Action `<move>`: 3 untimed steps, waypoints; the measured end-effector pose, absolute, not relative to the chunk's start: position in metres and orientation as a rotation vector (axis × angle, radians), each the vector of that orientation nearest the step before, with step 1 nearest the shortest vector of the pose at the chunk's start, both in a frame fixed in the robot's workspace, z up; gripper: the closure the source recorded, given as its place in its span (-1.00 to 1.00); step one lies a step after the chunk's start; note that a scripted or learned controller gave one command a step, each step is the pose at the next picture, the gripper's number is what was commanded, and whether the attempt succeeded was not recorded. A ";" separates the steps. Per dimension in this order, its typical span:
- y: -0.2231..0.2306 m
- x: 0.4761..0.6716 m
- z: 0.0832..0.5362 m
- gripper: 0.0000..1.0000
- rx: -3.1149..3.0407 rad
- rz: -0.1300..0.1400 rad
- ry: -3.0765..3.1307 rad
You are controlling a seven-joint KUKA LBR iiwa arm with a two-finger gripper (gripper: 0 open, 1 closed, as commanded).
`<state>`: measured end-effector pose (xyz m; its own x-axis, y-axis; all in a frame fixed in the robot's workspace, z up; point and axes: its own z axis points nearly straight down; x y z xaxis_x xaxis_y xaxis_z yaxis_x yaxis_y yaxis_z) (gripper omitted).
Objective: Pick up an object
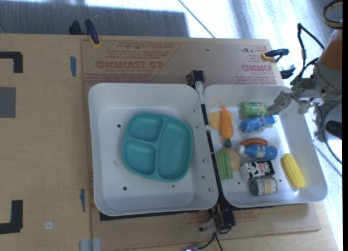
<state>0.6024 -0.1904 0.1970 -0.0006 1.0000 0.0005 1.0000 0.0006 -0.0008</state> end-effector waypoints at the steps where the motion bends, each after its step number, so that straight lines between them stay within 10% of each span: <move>1: -0.100 0.597 0.109 -1.00 -2.200 0.001 -2.239; 2: -0.101 0.508 0.086 -1.00 -1.898 -0.002 -2.506; 3: -0.173 0.507 0.086 -1.00 -1.582 -0.003 -2.723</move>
